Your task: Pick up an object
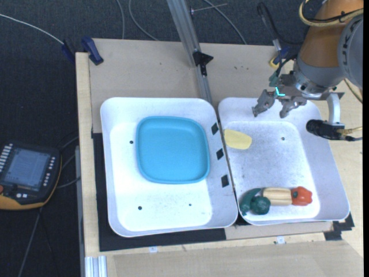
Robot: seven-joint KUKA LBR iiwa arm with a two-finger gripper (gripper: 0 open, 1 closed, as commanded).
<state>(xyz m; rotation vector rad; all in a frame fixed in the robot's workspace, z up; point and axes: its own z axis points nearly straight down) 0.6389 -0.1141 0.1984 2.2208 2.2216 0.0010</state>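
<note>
At the near edge of the table (173, 258) sit two shallow white bins side by side. In the near corner of the right bin (326, 160) lies a cluster of three items touching one another in a row: a dark green object (255, 203) on the left, a tan cylindrical piece (277, 196) in the middle, and a red object (301, 195) on the right. Any of these may serve as the pick target, as may the pale yellow piece (237, 139) lying farther back, just beside the left wall of the same bin. The left bin (118, 154) carries a light blue tray (173, 149) near its centre. Off the table to the left, a control pendant (26, 172) rests on the dark floor. At the far end of the right bin, the end effector (272, 104) hangs over the far rim, fingers spread apart with nothing between them. It stands well apart from the near cluster and nearer to the yellow piece, though not above it. A metal pole (187, 36) rises from the far side between the bins. Task status, as a judgement: no object is grasped or lifted; all candidates rest on the bin floor. Remaining steps are target approach, descent, closure and lift. The tightly packed cluster may hinder finger entry; the isolated yellow piece appears more accessible, although the adjacent wall limits clearance.
</note>
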